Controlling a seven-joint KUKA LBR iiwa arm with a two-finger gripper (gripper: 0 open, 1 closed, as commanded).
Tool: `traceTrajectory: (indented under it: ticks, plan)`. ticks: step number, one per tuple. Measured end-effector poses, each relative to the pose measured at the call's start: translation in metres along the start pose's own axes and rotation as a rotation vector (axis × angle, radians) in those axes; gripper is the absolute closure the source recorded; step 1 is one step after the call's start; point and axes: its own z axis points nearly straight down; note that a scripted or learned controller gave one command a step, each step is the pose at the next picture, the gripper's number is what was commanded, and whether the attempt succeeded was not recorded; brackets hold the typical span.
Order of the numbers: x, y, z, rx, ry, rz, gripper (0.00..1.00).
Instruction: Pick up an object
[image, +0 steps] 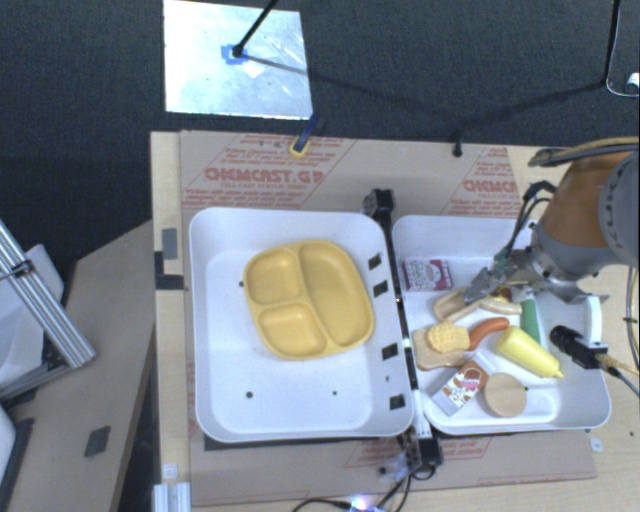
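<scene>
Gripper (490, 283) was down low in the right bin (600, 400), toward its far side, with the grey arm and its orange band (580, 205) coming in from the right. Honestly, whether it was open, closed or holding anything couldn't be made out, since the tip was a dark blur against the clutter.

Right at the tip sat a pale, flat, bread-looking piece (462, 303), and just behind it toward the far left was a small red-and-white packet (427, 273). Whether the tip was actually touching the bread piece couldn't be told, but nothing looked lifted, so this read as the reaching and lowering step, with the grab itself not done.

Going outward, a red hot dog (488, 327) lay just near of the bread piece, with a green item (530, 322) and a yellow bottle-shaped toy (528, 351) to its right. A waffle-ish yellow disc (449, 338) sat on a tan slice on the bin's left side, and a small carton (459, 387) and a round tan piece (505, 394) lay along the near edge.

The left bin (215, 390) held a yellow divided plate (307, 298), well apart from the action.

Next move probably called for settling squarely over one item, closing firmly and lifting straight up. With everything packed so tight, nudging a neighbour looked like the real risk.
</scene>
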Motion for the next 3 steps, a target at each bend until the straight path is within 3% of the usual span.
traceTrajectory:
  ticks: [1, 3]
  plan:
    - [-0.001, 0.002, -0.014, -0.006, -0.001, 0.000, 1.00]
    - [0.007, 0.008, -0.130, -0.004, 0.000, -0.004, 1.00]
